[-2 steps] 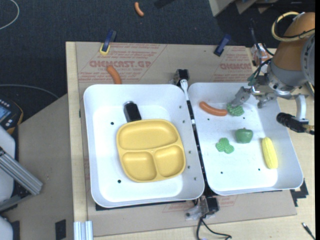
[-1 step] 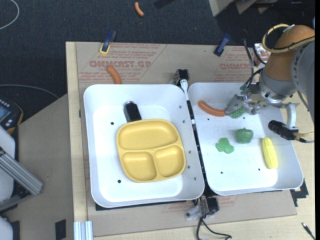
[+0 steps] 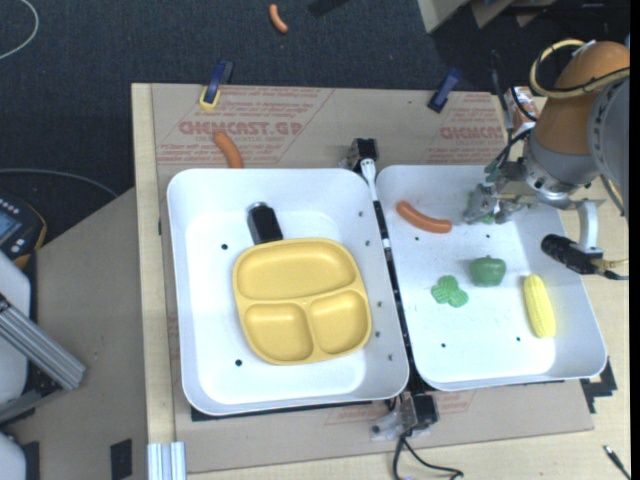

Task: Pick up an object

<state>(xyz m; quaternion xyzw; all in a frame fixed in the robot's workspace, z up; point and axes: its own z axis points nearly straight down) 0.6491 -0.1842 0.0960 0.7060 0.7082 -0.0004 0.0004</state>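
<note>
Camera view shows the grey two-finger gripper [image 3: 484, 208] low over the right white bin [image 3: 570, 358] – its opening cannot be told – just right of an orange plastic sausage [image 3: 424, 217], with brown cardboard bench [image 3: 300, 128] and dark carpet [image 3: 120, 28] beyond.

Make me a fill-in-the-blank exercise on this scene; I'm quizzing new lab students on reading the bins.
1. The yellow divided tray lies in the ____ bin.
2. The corn cob lies in the ____ bin.
3. The hand hangs just right of the orange ____.
4. The black object touches the tray's ____ edge.

Missing words: left; right; sausage; far
</note>
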